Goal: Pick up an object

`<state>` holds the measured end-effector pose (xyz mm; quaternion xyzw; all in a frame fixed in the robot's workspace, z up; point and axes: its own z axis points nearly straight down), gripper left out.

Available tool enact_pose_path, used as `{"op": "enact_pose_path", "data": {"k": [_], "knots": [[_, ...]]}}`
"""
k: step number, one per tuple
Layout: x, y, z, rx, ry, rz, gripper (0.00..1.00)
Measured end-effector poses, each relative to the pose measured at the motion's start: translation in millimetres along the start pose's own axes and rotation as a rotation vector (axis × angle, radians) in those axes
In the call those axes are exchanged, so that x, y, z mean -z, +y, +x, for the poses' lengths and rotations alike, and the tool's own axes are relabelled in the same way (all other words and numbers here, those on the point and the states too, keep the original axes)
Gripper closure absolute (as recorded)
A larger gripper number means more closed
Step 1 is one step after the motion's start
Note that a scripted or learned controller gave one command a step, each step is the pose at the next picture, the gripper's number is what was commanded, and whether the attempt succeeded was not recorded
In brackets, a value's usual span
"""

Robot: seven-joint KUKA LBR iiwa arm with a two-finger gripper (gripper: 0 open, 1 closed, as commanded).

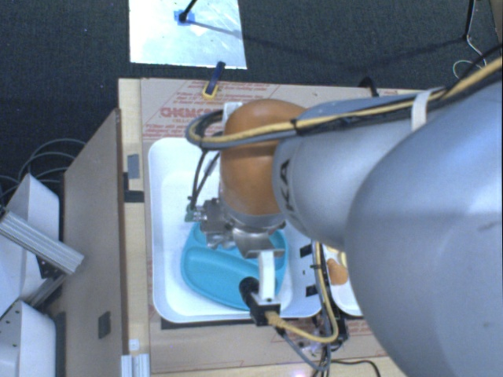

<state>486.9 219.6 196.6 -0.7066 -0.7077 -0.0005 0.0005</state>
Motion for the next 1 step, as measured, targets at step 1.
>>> {"op": "enact_pose_path", "data": {"k": [1], "knots": [[20.4,0.5,-63.1,-0.006,-0.002,-0.001,1.00]]}}
